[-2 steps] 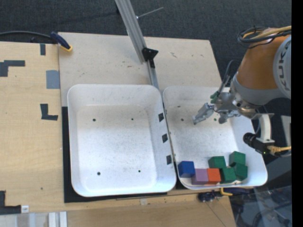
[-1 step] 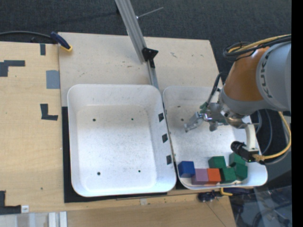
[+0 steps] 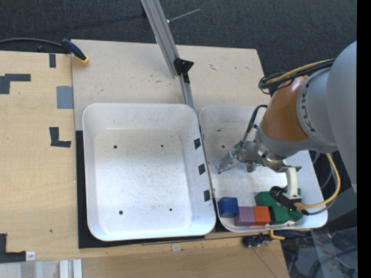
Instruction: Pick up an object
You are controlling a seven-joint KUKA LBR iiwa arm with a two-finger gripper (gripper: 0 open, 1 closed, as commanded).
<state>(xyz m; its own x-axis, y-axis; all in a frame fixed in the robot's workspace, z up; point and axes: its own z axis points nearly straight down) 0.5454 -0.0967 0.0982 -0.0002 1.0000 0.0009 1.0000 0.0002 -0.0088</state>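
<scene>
The right bin (image 3: 219, 120) holds a blue block (image 3: 228, 207), a purple block (image 3: 247, 215), an orange block (image 3: 262, 214) and a green object (image 3: 277, 208), all bunched along its near edge. My gripper (image 3: 236, 165) hangs over the middle of this bin, a little above and behind the blocks. Its two fingers stand apart, open, with nothing between them. One fingertip (image 3: 224, 167) points toward the wall between the bins. The grey arm with its orange band (image 3: 284, 117) covers the bin's right part.
The left bin (image 3: 93, 120) sits beside the right one, sharing a raised wall (image 3: 204, 167). A slanted metal pole (image 3: 165, 33) crosses the back of the bench down to the bins' far edge. A blue and yellow clamp (image 3: 75, 50) lies at the far left.
</scene>
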